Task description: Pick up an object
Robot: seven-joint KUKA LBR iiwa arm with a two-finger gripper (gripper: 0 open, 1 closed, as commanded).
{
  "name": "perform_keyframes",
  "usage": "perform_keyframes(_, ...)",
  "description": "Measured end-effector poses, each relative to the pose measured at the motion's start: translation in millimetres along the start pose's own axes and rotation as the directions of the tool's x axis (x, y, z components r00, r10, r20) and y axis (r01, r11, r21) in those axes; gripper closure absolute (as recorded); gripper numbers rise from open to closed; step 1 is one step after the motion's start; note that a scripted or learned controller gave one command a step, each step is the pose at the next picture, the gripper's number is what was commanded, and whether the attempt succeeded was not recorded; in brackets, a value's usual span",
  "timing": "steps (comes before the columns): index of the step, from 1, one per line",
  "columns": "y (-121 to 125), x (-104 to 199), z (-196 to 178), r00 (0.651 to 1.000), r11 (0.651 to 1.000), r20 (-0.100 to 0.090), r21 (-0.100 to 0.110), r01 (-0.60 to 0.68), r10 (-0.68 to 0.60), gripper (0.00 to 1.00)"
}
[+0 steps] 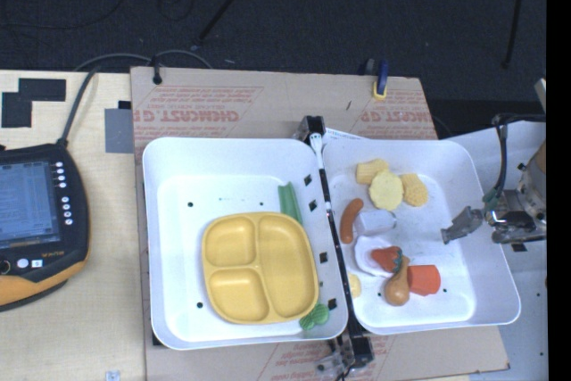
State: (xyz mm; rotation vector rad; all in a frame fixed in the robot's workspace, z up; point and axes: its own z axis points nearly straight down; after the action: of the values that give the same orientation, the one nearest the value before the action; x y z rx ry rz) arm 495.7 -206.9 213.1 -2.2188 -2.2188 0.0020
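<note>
The right bin (pixel 486 299) holds the loose objects. Three yellow food pieces (pixel 386 189) lie at its back, with an orange-brown sausage (pixel 351 219) and a white piece (pixel 376 223) just in front of them. Nearer the front lie a red piece (pixel 385 259), a brown pear (pixel 398 283) and an orange block (pixel 424 279). My gripper (pixel 466 225) reaches in over the bin's right side, right of these objects and apart from them. I see nothing held in it.
The left bin (pixel 169 192) bears a yellow divided plate (pixel 259 266), a green stick (pixel 289 201) behind it and a green piece (pixel 314 317) at its front right corner. A tablet pendant (pixel 31 210) lies on the bench at far left.
</note>
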Motion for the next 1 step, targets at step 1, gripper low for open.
perform_keyframes(1,-0.3,-1.0,-9.8,1.000,1.000,-0.001,0.002,0.000,0.000,1.00)
